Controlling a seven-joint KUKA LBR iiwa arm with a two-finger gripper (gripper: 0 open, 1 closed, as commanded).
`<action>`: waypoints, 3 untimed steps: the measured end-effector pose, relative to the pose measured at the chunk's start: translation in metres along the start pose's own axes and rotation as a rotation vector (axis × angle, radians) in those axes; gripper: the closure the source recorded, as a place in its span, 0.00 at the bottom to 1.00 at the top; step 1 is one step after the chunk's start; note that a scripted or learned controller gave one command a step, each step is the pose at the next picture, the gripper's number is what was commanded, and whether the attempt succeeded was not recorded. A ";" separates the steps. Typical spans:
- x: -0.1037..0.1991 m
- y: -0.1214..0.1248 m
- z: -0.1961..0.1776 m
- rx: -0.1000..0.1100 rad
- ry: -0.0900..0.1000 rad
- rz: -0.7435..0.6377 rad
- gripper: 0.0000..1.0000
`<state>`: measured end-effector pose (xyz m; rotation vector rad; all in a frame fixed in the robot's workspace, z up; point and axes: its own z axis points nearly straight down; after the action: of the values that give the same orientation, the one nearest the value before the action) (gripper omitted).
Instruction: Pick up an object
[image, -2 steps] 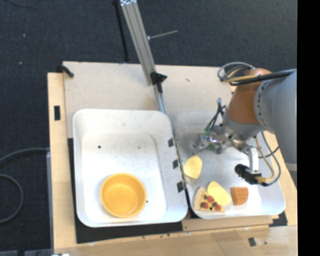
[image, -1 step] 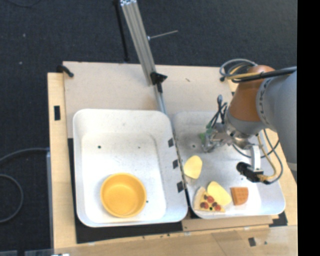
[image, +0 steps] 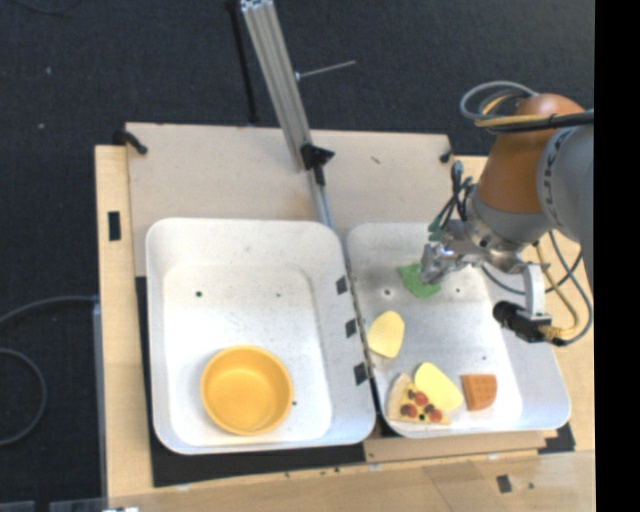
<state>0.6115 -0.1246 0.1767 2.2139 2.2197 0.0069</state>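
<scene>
My gripper (image: 432, 270) hangs over the back of the right bin (image: 520, 395), right at a small green object (image: 418, 281) that lies on the bin floor. Its tip touches or overlaps the green piece; the arm's wrist hides the contact. Nearer the front of the same bin lie a pale yellow piece (image: 386, 333), a yellow wedge (image: 438, 386), a pizza-like slice with red dots (image: 415, 405) and an orange block (image: 479, 391).
The left bin (image: 180, 270) holds a yellow bowl (image: 246, 389) at its front. A metal pole (image: 285, 90) slants across the back of the bench. Cables and a black fitting (image: 520, 320) hang from the wrist above the right bin.
</scene>
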 end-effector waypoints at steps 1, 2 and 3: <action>-0.005 -0.006 -0.045 0.005 0.000 0.002 1.00; -0.006 -0.004 -0.094 0.001 0.000 0.000 1.00; 0.045 0.006 -0.079 0.008 0.002 -0.003 1.00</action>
<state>0.6172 -0.0796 0.2560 2.2148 2.2283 0.0001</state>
